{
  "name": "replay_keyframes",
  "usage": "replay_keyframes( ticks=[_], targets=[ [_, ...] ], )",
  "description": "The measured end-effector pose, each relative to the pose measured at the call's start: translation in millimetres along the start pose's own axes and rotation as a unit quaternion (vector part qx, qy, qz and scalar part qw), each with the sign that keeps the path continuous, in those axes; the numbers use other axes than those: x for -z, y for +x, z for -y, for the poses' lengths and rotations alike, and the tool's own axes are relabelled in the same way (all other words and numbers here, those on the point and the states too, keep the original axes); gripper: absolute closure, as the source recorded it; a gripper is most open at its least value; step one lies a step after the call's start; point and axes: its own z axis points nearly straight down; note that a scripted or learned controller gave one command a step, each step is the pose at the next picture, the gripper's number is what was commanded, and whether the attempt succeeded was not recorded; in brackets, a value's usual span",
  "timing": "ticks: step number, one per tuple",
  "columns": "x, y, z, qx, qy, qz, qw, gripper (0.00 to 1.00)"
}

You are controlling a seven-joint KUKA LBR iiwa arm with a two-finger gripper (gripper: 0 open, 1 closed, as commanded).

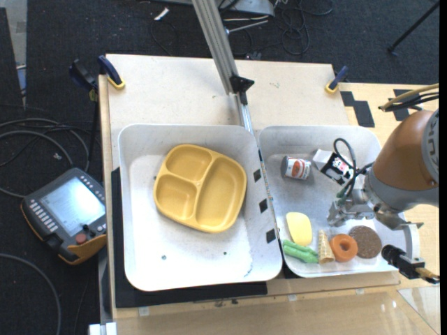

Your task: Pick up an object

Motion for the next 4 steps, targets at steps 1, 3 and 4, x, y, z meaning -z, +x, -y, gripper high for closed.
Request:
replay_keyframes(
  ticks=[1, 3, 4],
  targets=[
    [43.7, -5.6, -2.2, 0.001, -0.001, 0.001, 1.0000, 1.00],
    [121.8, -4.4, -0.5, 0.002, 0.000, 0.001, 1.0000, 1.00],
    [131.4, 46.2, -11.4, 0.004, 0.000, -0.001, 1.0000, 1.00]
  ],
)
